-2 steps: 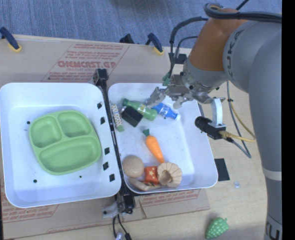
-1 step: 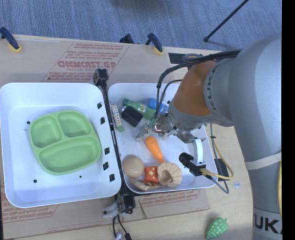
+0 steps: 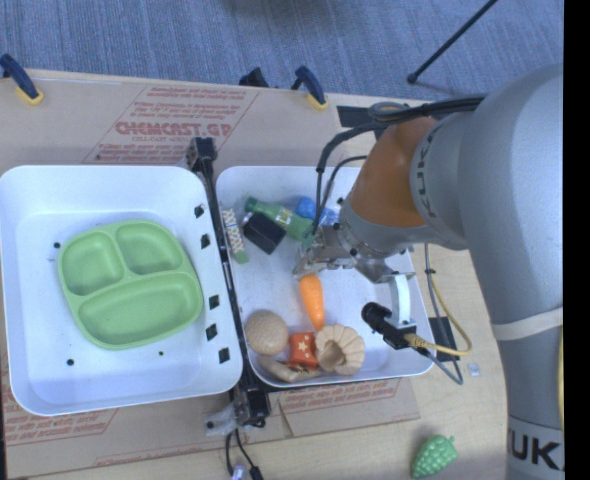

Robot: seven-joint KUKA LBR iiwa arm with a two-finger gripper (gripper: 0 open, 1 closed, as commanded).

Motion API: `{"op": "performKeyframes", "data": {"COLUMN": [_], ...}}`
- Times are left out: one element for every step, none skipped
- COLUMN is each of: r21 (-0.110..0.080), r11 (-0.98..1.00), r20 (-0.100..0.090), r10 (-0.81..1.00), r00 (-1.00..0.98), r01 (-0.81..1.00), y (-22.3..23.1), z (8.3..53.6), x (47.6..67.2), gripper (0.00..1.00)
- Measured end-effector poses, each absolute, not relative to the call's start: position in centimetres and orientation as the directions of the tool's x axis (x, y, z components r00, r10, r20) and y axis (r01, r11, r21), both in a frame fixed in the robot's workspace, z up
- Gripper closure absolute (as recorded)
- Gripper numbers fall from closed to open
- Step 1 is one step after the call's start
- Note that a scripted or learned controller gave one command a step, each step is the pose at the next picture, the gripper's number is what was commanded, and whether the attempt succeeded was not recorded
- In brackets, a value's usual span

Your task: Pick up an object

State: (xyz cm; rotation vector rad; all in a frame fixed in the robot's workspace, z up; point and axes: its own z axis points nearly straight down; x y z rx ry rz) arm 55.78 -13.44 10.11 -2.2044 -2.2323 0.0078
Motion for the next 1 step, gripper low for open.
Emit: {"op": "performKeyframes", "data": {"r21": [-0.003], "r11": [0.006], "r20": [0.001], "r10": [1.0], "r00": [-0.006], "r01": [1.0], "y": [-10.59], "z": [20.12], "x": [50.94], "gripper": [1.0]}}
